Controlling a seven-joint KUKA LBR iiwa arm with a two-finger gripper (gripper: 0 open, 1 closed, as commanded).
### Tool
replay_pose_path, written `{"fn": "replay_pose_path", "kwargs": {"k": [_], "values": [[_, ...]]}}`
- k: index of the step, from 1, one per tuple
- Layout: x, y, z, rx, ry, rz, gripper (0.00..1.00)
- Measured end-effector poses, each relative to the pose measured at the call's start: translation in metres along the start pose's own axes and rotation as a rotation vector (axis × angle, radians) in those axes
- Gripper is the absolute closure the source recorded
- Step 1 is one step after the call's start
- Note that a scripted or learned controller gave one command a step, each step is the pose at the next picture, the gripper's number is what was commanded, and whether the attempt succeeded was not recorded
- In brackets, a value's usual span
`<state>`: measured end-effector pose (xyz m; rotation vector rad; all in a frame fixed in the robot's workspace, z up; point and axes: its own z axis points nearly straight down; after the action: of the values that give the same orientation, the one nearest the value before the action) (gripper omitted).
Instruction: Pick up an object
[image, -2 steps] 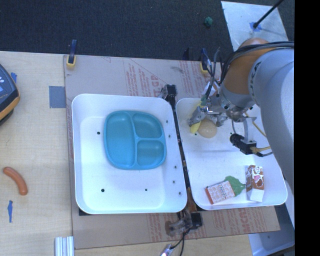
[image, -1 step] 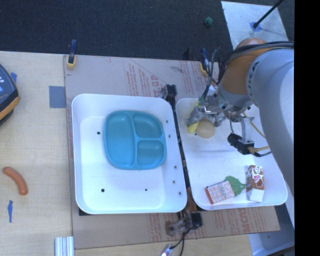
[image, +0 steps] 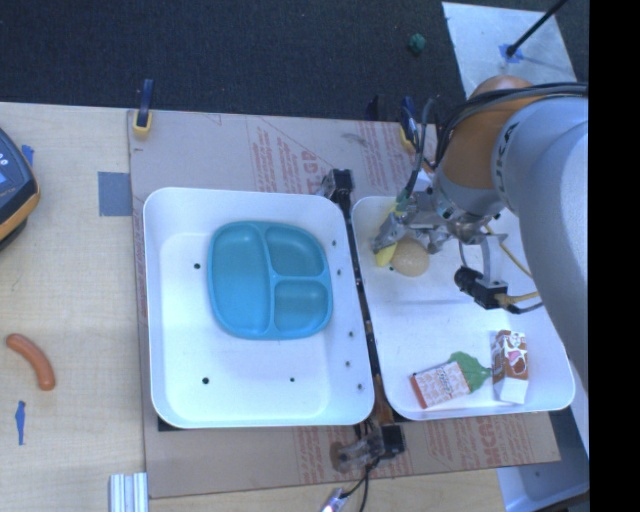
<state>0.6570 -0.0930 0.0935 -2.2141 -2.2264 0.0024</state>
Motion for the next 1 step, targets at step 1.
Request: {"fn": "replay_pose_path", "kwargs": {"k": [1], "values": [[-0.0021, 0.0001, 0.0001, 0.000, 0.001, 0.001, 0.00]]}}
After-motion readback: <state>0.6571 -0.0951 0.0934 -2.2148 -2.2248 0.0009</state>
